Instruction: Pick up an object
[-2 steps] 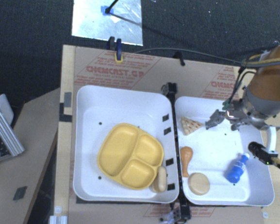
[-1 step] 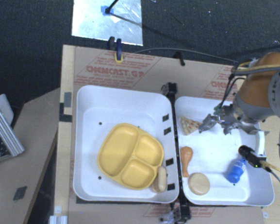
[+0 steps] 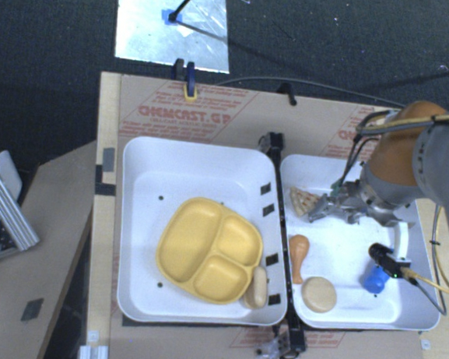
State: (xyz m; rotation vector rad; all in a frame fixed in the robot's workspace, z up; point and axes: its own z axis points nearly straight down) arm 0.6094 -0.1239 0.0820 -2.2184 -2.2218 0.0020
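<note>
From where I stood, the gripper (image 3: 333, 206) hung low in the upper part of the right bin (image 3: 352, 322), its metal tip just beside a pale wedge-shaped slice (image 3: 303, 200) tucked into that bin's upper left corner. I could not tell from that angle whether the gripper was spread or closed, and nothing showed as held in it. The slice looked to me like the thing being gone for. The other candidates sat lower in the frame: a tan drumstick-shaped piece (image 3: 299, 256), a round beige bun (image 3: 319, 294) near the bottom edge, and a small blue object (image 3: 373, 280) towards the lower right. The left bin (image 3: 194, 172) held a yellow divided tray (image 3: 211, 248) with a beige roll (image 3: 258, 287) against its lower right corner, well apart from the arm. What worried me was how flat the slice lay and how close it was to the bin wall. A closing grip could skate over the top of it, or shove it harder into the corner instead of lifting it. Coming down a touch too far left, the tip might also strike the wall or the black divider (image 3: 278, 219) between the bins.
</note>
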